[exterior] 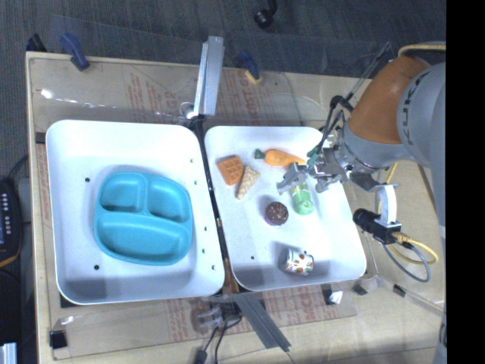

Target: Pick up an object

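the gripper (301, 182) hangs just above the green toy (303, 202), near the carrot (280, 157), likely to grab it; i cannot tell its state.

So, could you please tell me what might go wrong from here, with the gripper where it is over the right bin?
The gripper sits just above the green object, with the carrot close behind it, so a descent could nudge either one aside instead of catching it. The green object also lies near the right bin wall, which may crowd the fingers. The chocolate donut beside it might get bumped too. Whether anything is gripped cannot be told.
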